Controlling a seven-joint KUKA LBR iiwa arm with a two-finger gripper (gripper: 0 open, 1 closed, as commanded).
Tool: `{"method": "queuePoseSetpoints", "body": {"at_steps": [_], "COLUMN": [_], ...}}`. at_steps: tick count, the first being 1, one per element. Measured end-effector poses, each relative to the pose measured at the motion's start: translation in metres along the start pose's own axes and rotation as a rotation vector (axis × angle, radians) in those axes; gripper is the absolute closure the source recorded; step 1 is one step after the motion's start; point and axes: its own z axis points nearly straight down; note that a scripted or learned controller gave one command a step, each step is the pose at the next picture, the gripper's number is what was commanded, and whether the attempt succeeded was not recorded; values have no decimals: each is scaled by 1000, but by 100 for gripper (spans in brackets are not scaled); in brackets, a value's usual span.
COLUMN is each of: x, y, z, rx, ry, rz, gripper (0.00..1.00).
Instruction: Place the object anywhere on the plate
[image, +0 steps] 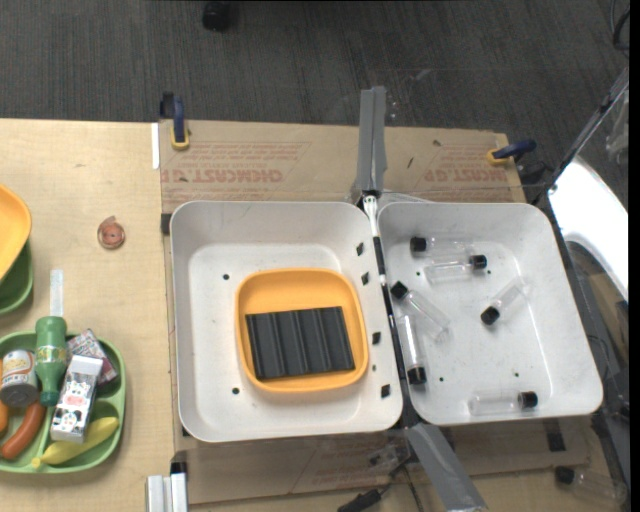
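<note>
I judge the clear black-capped vials (455, 266) light, slick, roll-prone, best pinched mid-body for the orange plate (300, 285); claw state I cannot tell.

Arm (592, 205): smooth, rounded casing, pale grey-white, slightly glossy; seen in part at right edge; markings indiscernible.
</note>
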Motion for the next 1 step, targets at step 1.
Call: {"method": "queuePoseSetpoints", "body": {"at_steps": [1], "x": [0], "y": [0], "z": [0], "rx": [0], "ry": [0], "rz": [0], "gripper": [0]}}
